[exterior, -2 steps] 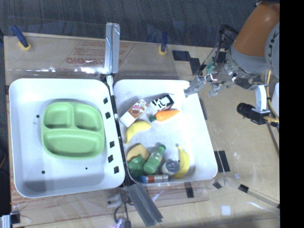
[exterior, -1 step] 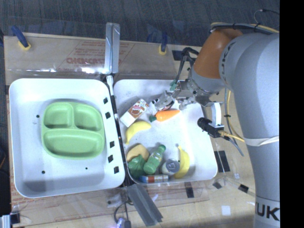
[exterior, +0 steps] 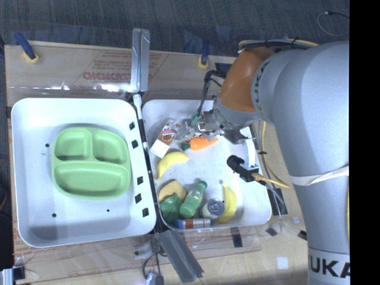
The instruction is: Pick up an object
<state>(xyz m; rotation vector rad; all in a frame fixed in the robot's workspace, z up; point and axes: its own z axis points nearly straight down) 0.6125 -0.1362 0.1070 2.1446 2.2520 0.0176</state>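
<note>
My gripper (exterior: pixel 199 125) hangs over the back of the right bin (exterior: pixel 255 215), just above an orange carrot (exterior: pixel 204 142) and beside a small snack packet (exterior: pixel 167 133). A yellow banana (exterior: pixel 170 161) lies in the middle left of this bin. Along the front sit a green bottle (exterior: pixel 193 199), a dark green pepper (exterior: pixel 170 208), a yellow-brown fruit (exterior: pixel 171 188), a small can (exterior: pixel 214 207), a second banana (exterior: pixel 229 202) and a red and blue marker (exterior: pixel 192 223). Nothing visibly sits in the gripper.
The left bin (exterior: pixel 29 159) holds a green divided plate (exterior: pixel 92 162). A wall with black clips (exterior: pixel 141 159) separates the two bins. The grey arm (exterior: pixel 297 111) covers the right bin's right side.
</note>
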